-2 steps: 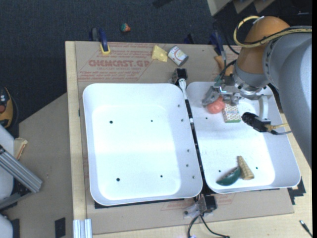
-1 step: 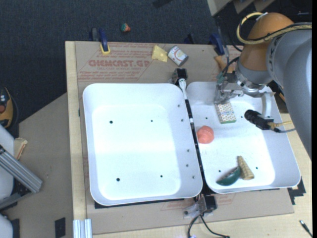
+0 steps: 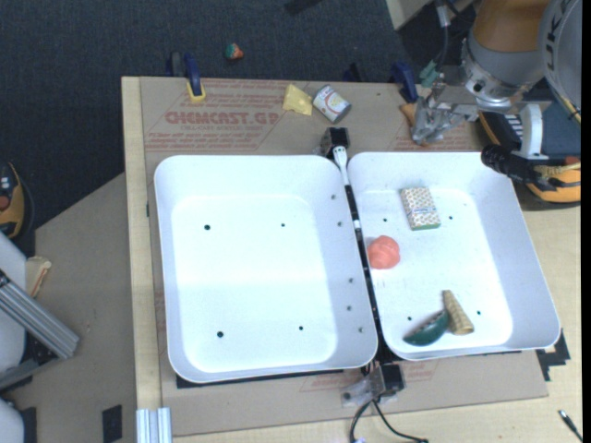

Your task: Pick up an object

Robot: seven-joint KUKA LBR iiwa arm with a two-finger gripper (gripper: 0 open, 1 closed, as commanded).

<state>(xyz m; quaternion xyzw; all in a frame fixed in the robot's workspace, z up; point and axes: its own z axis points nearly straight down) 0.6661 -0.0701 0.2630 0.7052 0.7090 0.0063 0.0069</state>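
No pick made yet: the hand is parked above the far rim of the right bin, and nothing is seen carried in it.

Whether the hand is open or closed cannot be told from this slant, so the whole grasp is judged as left to do. The counter is seen as pale board with a printed cardboard sheet under the bins. Two shallow trays of smooth white plastic with rounded corners are set side by side; the left bin is marked with small dark dots. Candidates are all found in the right bin: a boxy, speckled packet toward the far end, a round, soft-looking pink ball by the inner wall, and a dark green curved piece touched by a ridged tan cone at the near end.
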